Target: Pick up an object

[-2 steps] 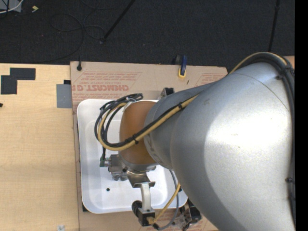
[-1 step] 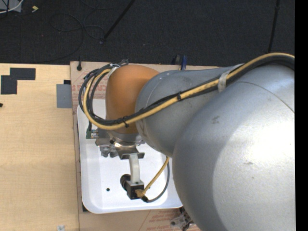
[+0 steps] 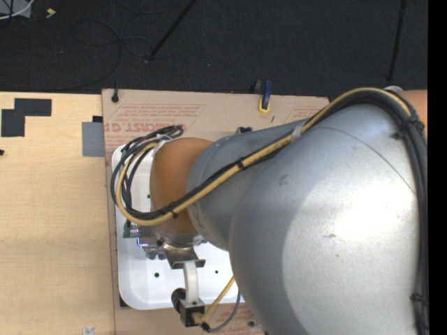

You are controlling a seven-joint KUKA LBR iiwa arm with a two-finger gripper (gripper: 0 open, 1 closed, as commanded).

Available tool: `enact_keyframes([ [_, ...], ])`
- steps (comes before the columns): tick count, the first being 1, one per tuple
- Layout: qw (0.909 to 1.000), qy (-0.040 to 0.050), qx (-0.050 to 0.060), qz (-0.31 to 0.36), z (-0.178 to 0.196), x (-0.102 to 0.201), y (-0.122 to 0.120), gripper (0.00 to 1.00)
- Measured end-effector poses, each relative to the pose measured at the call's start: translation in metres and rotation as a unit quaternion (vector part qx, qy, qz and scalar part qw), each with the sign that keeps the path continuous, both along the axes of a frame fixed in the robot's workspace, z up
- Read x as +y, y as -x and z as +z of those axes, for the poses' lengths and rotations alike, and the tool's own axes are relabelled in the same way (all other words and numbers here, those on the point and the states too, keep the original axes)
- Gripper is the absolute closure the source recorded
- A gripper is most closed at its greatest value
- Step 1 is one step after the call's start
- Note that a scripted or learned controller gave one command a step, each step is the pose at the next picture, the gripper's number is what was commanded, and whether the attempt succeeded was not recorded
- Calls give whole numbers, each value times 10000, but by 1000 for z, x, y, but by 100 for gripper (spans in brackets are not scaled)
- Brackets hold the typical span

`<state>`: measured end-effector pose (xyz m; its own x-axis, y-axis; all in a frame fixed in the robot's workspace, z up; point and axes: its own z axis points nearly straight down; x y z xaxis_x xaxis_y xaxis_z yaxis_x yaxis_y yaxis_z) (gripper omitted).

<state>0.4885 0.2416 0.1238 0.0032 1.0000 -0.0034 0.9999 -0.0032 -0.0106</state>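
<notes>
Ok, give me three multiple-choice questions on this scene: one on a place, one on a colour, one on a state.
1. The clamp sits on: A the far edge of the cardboard; B the white bin; C the arm.
2. The band on the arm is: A blue; B orange; C green.
3. The cables by the band are: A cut; B pulled straight; C looped.
Answers: A, it clips the board's top edge; B, orange shows above the wrist; C, they curve over the white bin.
</notes>
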Motion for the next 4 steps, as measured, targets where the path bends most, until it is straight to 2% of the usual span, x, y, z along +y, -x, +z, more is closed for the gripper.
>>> enact_keyframes([
  [1,10000,-6,-26,12,12,-6,-18,100],
  [2,10000,4,11,-8,-27,-65,16,100],
  [3,9999,-38,-85,39,87,-12,-19,100],
  [4,10000,-1,-16,16,58,-19,-26,100],
])
